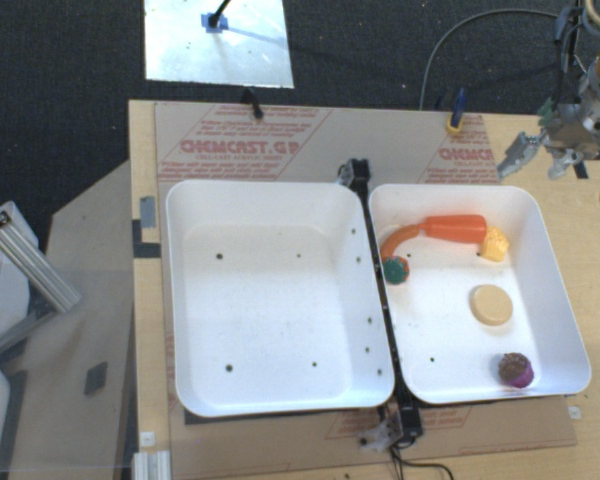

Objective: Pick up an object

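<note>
My gripper [536, 158] hangs wide and empty above the right bin [558, 268]; I'd grip the orange brush [454, 228], light and stiff, across its handle.

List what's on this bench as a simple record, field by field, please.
hand: open, above the bench beyond the right bin's far rim, holding nothing
left bin: white, shallow
right bin: white, holds five things
orange tool: by the far wall
yellow piece: touching the tool's right end
green ball: near the divider
tan disc: centre right
purple ball: near corner
</note>
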Controlling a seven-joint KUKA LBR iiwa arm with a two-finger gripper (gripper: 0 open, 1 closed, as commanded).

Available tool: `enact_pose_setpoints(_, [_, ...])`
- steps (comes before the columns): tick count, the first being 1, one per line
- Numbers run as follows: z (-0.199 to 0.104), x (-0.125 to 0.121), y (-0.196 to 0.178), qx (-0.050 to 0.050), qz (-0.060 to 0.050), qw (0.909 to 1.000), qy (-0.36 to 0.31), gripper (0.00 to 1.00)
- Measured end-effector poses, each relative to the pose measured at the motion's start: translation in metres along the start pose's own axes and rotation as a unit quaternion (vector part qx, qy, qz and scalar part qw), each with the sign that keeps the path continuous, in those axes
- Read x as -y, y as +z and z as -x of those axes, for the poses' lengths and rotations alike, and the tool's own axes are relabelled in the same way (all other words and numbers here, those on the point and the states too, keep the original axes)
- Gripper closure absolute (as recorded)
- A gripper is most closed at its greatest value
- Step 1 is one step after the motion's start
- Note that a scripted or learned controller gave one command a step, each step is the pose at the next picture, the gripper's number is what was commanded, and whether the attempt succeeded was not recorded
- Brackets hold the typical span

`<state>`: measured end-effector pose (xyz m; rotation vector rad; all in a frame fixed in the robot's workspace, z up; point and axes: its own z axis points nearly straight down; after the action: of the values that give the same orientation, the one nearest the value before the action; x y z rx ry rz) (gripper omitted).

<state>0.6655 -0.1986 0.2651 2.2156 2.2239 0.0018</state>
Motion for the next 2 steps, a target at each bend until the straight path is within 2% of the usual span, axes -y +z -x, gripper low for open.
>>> enact_pose_setpoints(1, [-0.053, 0.020, 0.139, -0.003, -0.006, 1.0000, -0.002, 0.00])
enact_pose_setpoints(2, [-0.057, -0.002, 0.155, 0.003, 0.013, 0.9999, -0.001, 0.00])
